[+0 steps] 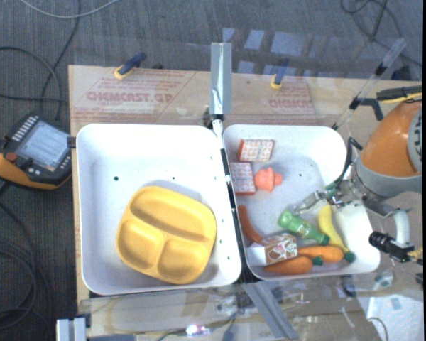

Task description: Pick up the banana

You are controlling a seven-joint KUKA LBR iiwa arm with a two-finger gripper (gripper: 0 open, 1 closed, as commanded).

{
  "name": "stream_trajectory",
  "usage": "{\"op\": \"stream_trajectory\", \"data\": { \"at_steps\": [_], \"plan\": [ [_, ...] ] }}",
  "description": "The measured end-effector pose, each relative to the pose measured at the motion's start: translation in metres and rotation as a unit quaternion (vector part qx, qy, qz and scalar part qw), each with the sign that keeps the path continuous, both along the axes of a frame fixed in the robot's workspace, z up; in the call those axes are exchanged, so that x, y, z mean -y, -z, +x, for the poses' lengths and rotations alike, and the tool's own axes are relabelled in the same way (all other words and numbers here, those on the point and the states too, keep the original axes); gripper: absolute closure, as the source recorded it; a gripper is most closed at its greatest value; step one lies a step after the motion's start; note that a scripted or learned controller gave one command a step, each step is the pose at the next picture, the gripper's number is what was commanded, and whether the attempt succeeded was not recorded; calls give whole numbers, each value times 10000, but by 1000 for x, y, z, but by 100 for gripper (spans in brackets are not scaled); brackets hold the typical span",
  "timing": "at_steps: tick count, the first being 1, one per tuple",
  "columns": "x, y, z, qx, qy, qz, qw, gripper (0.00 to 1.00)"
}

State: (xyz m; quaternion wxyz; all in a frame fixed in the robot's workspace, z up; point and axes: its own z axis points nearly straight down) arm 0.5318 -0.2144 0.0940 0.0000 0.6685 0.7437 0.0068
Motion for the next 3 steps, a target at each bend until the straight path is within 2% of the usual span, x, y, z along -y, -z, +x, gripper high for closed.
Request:
{"op": "stream_trajectory", "data": {
  "at_steps": [1, 2, 3],
  "plan": [
    [3, -9, 2, 60, 3, -62, 10000, 100],
    [9, 3, 15, -13, 684, -47, 9976, 100],
    [-54, -94, 24, -62, 1337, -55, 9910, 100]
  ]
}}
